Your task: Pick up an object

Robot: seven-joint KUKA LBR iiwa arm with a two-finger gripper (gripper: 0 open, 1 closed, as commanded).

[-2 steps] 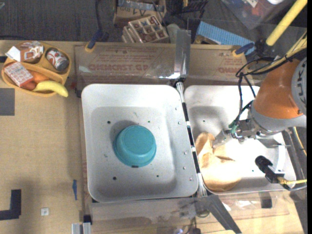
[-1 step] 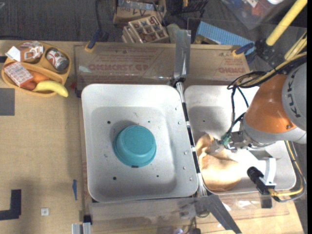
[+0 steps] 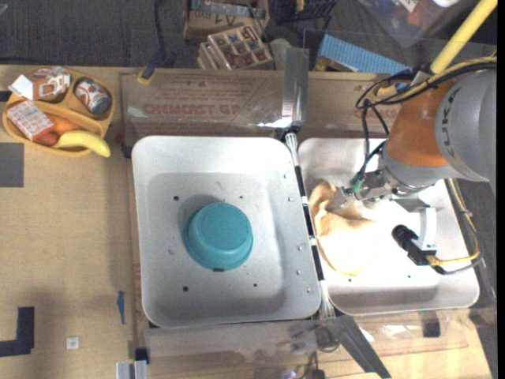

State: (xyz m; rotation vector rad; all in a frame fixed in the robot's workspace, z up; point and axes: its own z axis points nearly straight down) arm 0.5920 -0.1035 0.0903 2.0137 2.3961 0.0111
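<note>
On the desk (image 3: 63, 259), at far left, a yellow tray (image 3: 16, 125) holds a banana (image 3: 84, 141), an orange piece partly hidden beneath it, and small printed packets and tins too small to read. Next along, the left bin (image 3: 158, 290) contains a single teal bowl (image 3: 219, 236), turned upside down near the bin's middle and well apart from its walls.

Across the divider, the right bin (image 3: 450, 290) holds a pale, cream-coloured object (image 3: 347, 243), soft and floppy in look, perhaps cloth or a flat toy, lying against the bin's left wall. This appears to be the thing the arm is after. The gripper (image 3: 357, 189) is down at the object's upper edge, seemingly touching or just above it, with the orange-banded wrist (image 3: 418, 136) behind it; whether the jaws are released or clenched on the material cannot be told from this angle.

Judged from the scene, the step in hand is the grasp itself. To do it well, the jaws would need to bite into a raised fold, not skim the flat surface, and close fully before any lift. A limp item may slip or drape, so a straight, slow rise clear of the bin wall and the black fitting (image 3: 410, 243) nearby would be prudent.
</note>
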